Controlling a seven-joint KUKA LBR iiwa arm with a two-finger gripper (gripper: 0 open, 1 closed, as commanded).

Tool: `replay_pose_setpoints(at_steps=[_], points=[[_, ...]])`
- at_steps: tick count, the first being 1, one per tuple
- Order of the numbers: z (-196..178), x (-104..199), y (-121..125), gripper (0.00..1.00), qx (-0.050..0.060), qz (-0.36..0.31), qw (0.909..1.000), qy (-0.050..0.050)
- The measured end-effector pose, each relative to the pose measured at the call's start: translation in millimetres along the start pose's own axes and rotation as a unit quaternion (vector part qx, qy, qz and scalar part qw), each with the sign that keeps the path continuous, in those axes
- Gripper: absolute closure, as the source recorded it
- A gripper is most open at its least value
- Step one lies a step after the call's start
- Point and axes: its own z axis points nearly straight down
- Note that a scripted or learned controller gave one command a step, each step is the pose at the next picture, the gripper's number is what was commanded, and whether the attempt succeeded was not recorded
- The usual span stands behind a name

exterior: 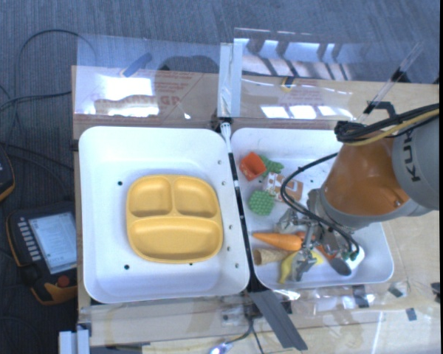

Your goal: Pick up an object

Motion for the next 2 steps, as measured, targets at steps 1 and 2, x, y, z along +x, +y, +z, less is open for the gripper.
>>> replay_pose_setpoints(at_steps=[1,2], points=[[-1,-4,9,0.0,0.003,-0.085,0.9964,-0.004],[-11,-6,10,1.0,0.004,-0.085,0.9963,-0.006]])
